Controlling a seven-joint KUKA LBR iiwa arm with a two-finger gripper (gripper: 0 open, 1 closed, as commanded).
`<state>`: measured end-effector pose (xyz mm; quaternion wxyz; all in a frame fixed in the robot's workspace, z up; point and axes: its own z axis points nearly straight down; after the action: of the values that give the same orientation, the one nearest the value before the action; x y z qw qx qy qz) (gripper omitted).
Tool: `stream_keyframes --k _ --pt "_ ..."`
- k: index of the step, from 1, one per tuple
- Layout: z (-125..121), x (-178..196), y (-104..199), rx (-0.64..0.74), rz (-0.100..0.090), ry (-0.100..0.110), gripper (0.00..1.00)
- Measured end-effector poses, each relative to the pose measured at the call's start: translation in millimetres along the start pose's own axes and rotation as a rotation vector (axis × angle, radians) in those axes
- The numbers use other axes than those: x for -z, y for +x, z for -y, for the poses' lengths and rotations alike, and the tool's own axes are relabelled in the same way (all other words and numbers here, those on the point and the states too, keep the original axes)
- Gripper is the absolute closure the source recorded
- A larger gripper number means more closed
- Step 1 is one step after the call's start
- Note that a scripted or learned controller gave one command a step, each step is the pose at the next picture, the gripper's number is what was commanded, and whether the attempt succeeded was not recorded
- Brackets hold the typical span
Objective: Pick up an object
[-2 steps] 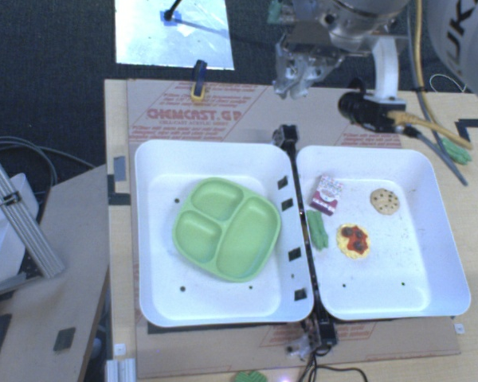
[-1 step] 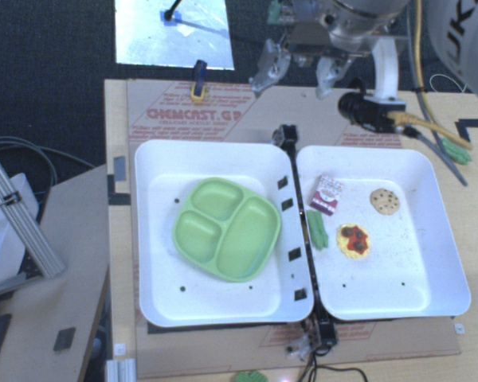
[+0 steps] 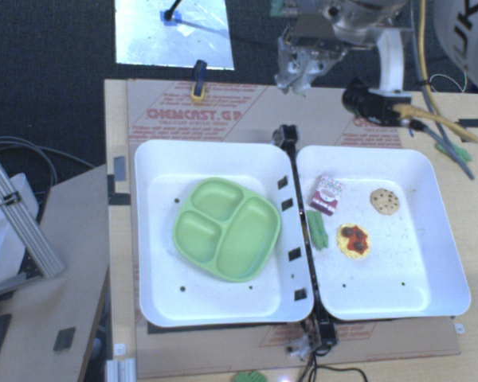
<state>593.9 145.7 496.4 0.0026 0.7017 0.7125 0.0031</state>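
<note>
The gripper (image 3: 293, 76) is seen raised beyond the far edge of the right bin (image 3: 442, 213); its jaw state cannot be told. The small snack packet (image 3: 327, 194), nearest, lies near the bin's far-left corner.

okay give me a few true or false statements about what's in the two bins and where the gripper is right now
1. The green divided plate lies in the left bin. True.
2. The cookie sits on the plate. False: it lies in the right bin.
3. The gripper is above the bench, behind the bins. True.
4. The gripper holds the small pink and white packet. False: the packet lies in the right bin, near the divider.
</note>
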Motion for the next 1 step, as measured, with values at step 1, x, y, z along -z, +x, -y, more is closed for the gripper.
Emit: stream_keyframes --k 1 --pt "0.0 -0.5 0.0 0.001 0.000 0.001 0.00"
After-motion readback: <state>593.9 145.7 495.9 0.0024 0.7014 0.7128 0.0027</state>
